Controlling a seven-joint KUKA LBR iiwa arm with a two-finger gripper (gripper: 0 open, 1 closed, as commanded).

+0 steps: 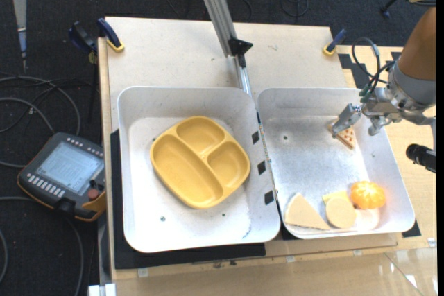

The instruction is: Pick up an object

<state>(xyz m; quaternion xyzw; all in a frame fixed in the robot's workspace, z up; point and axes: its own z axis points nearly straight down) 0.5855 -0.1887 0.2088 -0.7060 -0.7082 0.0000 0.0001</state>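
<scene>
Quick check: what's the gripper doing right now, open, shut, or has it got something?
Gripper: low in the right bin, at a small brown wedge-shaped piece; cannot be told if it grips it.

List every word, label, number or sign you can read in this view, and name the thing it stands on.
No text here can be read.
Teach pendant on the floor left of the bench: its screen shows a display, too small and blurred to read.
Black markers along the edge between the two bins: plain patches, no legible characters.
Yellow divided plate, orange and other food pieces in the right bin: no print visible.
</scene>
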